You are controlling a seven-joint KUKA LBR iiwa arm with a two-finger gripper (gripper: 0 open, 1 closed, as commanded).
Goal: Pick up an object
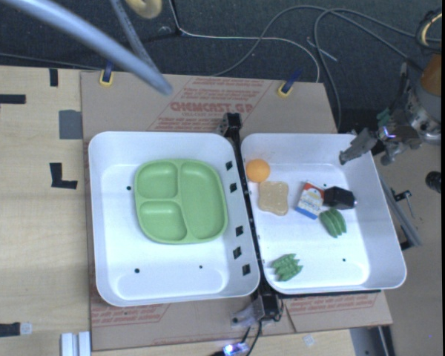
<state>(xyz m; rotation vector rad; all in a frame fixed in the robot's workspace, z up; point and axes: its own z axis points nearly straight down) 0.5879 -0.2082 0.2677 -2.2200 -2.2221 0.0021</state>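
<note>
The right bin (pixel 356 273) holds an orange ball (pixel 258 170), a tan bread slice (pixel 274 197), a small red, white and blue box (pixel 309 199), a black object (pixel 340 196), a green pod (pixel 333 222) and a green leafy piece (pixel 286 266). My gripper (pixel 368 156) hangs over the bin's far right rim, above and to the right of the black object. It is open, one finger (pixel 351 153) points left and nothing sits between the fingers.
The left bin (pixel 115 273) holds a green divided plate (pixel 182 201). A black clip strip (pixel 241 221) joins the two bins. Cables (pixel 297 21) lie on the dark surface behind. A grey bar (pixel 81 28) crosses the top left.
</note>
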